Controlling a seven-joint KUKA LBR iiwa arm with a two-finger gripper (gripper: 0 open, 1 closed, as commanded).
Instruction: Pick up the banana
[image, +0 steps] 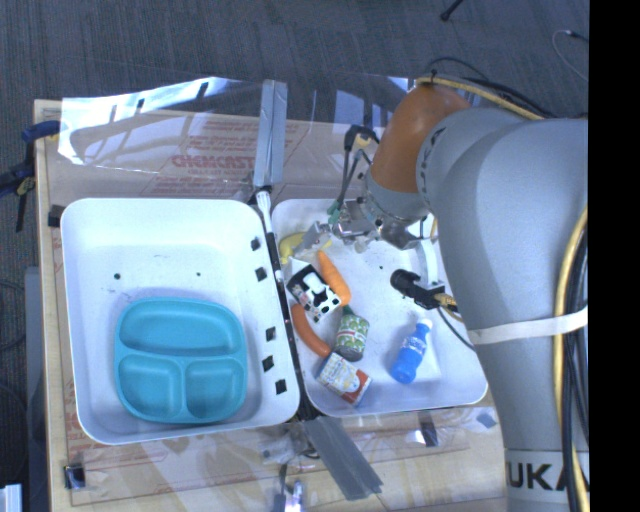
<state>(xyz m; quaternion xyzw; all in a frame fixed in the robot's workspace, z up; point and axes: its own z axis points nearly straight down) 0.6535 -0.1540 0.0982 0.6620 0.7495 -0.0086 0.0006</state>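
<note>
Left bin (90, 240): smooth white plastic, holds teal three-compartment tray (182, 360). Right bin (455, 375): banana (291, 246) at far-left corner, mostly hidden, axis unclear. Gripper (335, 232) just beside it; finger state indiscernible. Blue bottle (410, 352) near right.

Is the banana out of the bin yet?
No. The banana lies in the right bin, at its upper left corner, beside the gripper.

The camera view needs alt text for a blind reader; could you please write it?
The claw hovers by the banana in the right bin, near a carrot and blue bottle. The left bin holds a blue tray.
</note>
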